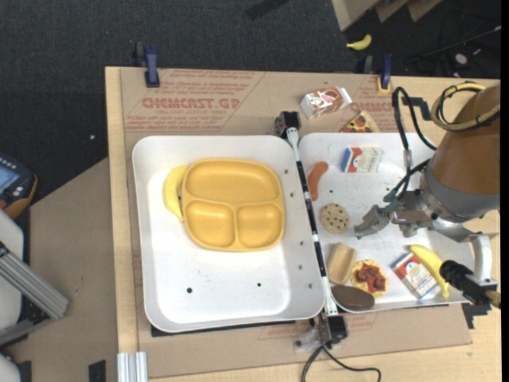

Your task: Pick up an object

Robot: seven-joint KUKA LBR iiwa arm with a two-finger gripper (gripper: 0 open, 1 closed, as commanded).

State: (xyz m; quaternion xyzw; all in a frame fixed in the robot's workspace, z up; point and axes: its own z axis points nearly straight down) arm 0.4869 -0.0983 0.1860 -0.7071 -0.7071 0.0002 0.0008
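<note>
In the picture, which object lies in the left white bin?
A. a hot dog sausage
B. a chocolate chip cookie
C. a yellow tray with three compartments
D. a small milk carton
C: the yellow tray with three compartments rests in the left white bin, while the cookie, the sausage and the carton lie in the right bin.

The bulky grey arm [465, 193] wears a broad orange band [474, 153]; thin black cables [407, 130] loop beside it, above grey metal jaws.
</note>
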